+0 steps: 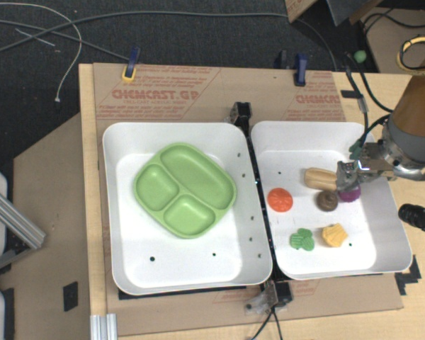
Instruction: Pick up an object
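The right bin (382,257) holds several small toy items. A tan roll (317,178) lies near its middle, with a brown round piece (328,201) just in front of it. A purple piece (350,194) peeks out right beside the brown one. An orange-red round piece (280,200) lies to the left, and a green piece (302,240) and a yellow piece (333,235) sit nearer the front. My gripper (348,177) hangs low at the right end of the tan roll, directly above the purple piece, partly hiding it.
The left bin (127,261) holds a green divided plate (185,189). A black divider (251,168) runs between the bins. The arm (414,129) comes in over the right bin's right wall. Cables lie on the dark floor behind the bench.
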